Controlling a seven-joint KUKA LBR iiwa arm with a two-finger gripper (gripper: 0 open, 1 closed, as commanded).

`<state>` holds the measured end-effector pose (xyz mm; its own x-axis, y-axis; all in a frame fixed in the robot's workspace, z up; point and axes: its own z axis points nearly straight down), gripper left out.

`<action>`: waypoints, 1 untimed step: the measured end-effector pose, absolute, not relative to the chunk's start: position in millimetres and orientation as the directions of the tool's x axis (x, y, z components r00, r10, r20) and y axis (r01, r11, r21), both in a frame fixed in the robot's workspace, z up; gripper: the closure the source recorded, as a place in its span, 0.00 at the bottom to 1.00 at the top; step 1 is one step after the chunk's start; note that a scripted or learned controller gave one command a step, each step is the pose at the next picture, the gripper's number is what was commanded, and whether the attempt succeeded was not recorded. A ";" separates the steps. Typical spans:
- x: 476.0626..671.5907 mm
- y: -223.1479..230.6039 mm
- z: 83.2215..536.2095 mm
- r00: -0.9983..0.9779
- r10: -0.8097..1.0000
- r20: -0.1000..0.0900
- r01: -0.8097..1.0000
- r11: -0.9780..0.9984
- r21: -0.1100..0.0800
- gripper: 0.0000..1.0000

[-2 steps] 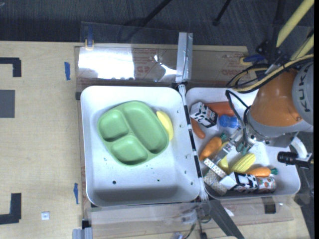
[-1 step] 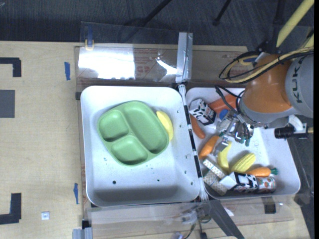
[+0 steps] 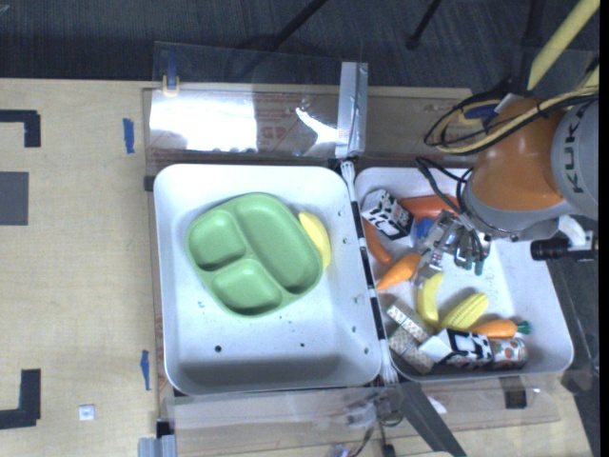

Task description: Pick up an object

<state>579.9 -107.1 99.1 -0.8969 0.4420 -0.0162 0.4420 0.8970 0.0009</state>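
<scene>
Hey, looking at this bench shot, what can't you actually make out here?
- Gripper, camera view: too small and cluttered to tell whether it holds anything.
- Yellow object in the left bin: partly hidden behind the green divided plate.
- Carton markings in the right bin: too small to read.

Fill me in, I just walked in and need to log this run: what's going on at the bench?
A grey KUKA arm with an orange band reaches in from the right, its gripper down in the right bin over a heap of toy food: a banana, a carrot, a corn cob. Nothing can be seen held between its fingers. The left bin holds a green divided plate with a yellow piece beside it.
</scene>
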 end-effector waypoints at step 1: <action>602.3 -50.2 213.6 -0.801 0.599 -0.004 0.599 0.801 0.003 1.00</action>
